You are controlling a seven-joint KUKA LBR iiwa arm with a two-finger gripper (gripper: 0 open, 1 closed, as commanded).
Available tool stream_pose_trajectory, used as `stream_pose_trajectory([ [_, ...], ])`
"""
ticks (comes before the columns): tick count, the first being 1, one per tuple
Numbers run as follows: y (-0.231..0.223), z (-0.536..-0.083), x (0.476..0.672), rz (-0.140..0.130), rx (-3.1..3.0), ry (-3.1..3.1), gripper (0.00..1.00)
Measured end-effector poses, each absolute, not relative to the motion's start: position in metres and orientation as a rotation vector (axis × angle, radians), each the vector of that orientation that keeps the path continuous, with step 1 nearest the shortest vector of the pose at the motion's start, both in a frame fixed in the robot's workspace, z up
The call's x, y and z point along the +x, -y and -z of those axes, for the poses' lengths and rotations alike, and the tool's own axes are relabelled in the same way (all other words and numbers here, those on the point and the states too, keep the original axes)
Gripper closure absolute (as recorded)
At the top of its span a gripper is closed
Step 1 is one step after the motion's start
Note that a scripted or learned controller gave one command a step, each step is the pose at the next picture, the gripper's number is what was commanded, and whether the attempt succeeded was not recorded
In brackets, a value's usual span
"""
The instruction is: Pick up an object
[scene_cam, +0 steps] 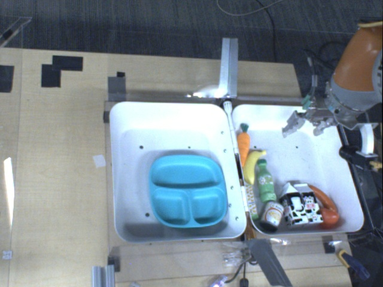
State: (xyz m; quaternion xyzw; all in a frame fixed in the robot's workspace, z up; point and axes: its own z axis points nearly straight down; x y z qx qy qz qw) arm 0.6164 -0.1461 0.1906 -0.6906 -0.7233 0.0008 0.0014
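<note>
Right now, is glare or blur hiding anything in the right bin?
Camera view: the right bin is evenly lit, with mild glare at its rear rim; the gripper is soft and small; the carrot, banana and green bottle read clearly.

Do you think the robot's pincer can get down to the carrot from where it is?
Probably yes. The pincer hangs over the bare upper part of the right bin, and nothing stands between it and the carrot. But the carrot lies tight against the bin's left wall, touching the banana, so gripping it may be awkward.
</note>
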Motion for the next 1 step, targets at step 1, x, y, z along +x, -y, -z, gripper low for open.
stream_pose_trajectory([
  [1,0.0827,-0.1328,0.6073,-0.002,-1.864,2.525,0.0],
])
